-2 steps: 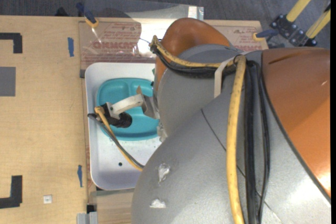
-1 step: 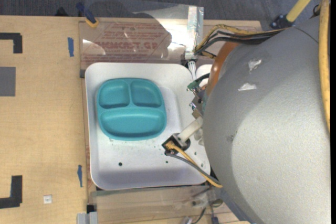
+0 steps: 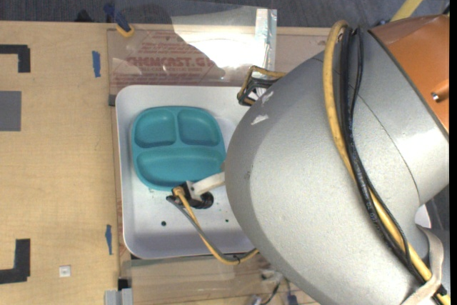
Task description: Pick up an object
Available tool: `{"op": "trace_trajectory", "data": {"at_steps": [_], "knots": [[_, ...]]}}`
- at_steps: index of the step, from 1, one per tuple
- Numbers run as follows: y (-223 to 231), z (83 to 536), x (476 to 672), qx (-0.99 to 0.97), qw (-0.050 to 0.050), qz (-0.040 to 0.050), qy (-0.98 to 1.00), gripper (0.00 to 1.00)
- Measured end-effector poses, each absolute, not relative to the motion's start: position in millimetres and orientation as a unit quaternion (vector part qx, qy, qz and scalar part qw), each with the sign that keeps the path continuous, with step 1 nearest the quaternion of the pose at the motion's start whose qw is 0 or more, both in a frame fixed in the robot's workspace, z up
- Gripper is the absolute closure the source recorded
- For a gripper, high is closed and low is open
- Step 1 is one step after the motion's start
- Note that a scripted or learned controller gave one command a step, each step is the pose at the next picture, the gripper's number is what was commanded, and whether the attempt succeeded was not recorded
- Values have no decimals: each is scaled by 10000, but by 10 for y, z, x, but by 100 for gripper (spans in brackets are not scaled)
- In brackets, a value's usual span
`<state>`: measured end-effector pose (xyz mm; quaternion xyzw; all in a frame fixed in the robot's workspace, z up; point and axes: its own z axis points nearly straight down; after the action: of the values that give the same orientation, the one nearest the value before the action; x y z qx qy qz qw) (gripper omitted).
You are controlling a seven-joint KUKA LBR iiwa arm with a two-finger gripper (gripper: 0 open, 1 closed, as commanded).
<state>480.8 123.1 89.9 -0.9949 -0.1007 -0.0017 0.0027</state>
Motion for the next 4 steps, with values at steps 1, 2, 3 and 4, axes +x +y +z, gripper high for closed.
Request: {"op": "trace_trajectory", "data": {"at_steps": [1, 2, 3, 4], "knots": [[1833, 2114, 4794, -9804, 18, -16, -1971, 100], [2252, 1729, 4784, -9949, 1, 10, -1005, 100], [2256, 2878, 4931, -9406, 3, 4, -3395, 100], [2227, 1990, 4823, -9946, -12, 21, -1037, 100]]}}
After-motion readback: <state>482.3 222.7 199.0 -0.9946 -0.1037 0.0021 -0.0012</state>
